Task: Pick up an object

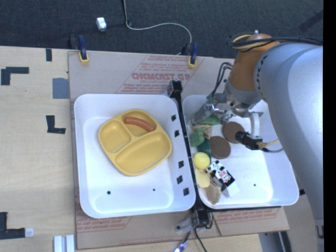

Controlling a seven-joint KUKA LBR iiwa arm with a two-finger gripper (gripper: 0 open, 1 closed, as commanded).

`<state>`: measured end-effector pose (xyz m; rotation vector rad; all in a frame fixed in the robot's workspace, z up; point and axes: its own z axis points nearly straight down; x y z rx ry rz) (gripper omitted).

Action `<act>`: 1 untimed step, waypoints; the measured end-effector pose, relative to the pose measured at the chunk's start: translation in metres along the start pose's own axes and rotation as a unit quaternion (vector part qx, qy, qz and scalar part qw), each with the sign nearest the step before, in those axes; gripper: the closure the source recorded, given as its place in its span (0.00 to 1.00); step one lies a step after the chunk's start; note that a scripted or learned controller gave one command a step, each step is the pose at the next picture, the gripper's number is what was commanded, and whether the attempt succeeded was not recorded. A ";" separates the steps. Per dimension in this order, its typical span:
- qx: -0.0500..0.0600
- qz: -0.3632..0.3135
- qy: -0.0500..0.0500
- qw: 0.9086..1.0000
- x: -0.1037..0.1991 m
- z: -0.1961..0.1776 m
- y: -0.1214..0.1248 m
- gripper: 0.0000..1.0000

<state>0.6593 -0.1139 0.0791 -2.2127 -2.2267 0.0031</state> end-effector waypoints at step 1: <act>-0.003 0.006 -0.003 1.000 -0.092 -0.043 -0.008 0.00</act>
